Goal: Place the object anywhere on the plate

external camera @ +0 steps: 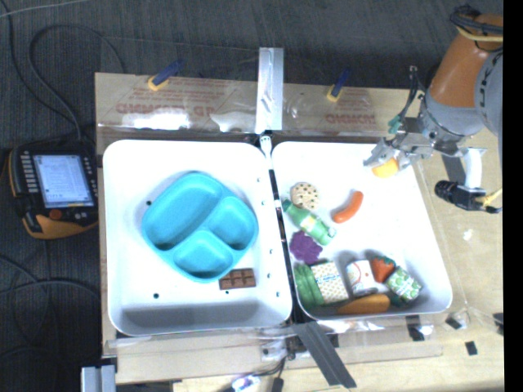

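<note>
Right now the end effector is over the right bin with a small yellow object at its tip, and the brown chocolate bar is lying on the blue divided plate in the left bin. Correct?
Not quite. The camera view shows the brown chocolate bar on the left bin's white floor, just off the blue divided plate, not on it. The rest holds: the end effector is over the right bin with a small yellow object at its tip.

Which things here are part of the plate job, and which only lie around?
For the job:
- blue plate in the left bin
- yellow object at the claw

Lying about:
- chocolate bar beside the plate
- cookie, sausage, grapes in the right bin
</note>
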`<state>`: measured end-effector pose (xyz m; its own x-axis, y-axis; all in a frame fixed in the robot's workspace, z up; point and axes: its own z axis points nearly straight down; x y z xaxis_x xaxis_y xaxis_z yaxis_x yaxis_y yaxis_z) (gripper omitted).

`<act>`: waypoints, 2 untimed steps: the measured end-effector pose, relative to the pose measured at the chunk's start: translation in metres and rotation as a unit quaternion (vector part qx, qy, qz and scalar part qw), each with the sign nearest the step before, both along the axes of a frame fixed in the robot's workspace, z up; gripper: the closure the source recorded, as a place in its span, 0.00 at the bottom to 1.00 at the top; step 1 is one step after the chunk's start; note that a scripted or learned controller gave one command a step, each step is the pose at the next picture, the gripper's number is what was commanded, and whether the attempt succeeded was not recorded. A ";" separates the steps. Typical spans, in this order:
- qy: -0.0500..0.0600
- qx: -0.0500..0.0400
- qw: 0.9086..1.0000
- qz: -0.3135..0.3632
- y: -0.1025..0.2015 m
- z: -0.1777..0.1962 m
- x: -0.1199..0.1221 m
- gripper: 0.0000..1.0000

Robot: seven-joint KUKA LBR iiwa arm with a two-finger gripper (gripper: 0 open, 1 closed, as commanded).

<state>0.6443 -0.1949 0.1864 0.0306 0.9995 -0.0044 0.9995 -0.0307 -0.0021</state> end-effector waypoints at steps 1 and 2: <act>0.000 0.002 0.997 0.079 0.075 0.000 0.024 1.00; 0.000 0.002 0.998 0.059 0.137 -0.003 0.020 1.00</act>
<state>0.6641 -0.0584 0.1831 -0.0872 0.9962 0.0001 0.9962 0.0872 -0.0020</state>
